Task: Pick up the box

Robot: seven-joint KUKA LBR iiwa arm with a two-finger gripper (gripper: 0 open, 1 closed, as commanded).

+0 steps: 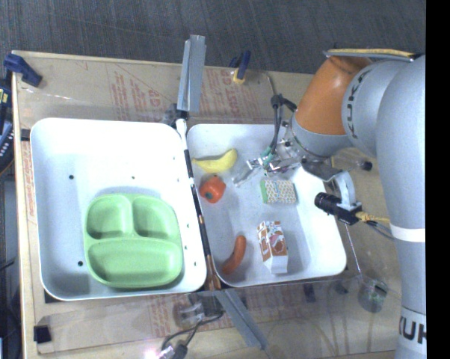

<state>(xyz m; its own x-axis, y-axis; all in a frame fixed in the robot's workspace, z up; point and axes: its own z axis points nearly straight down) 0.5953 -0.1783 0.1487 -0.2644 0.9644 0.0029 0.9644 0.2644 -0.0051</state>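
A plywood surface (120, 88) is sitting over dark carpet (98, 13), carrying two white bins. The box (273, 246) is lying in the right bin (326, 256); the end effector (264, 164) is hovering nearby, grip state unclear.

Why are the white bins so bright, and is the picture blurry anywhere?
In the camera view, light from above makes the left bin and right bin glow almost plain white, with soft shadows along their walls; the green tray and carton look fairly sharp, while the gripper is a small, hard-to-read tangle, and the box below it shows little detail.
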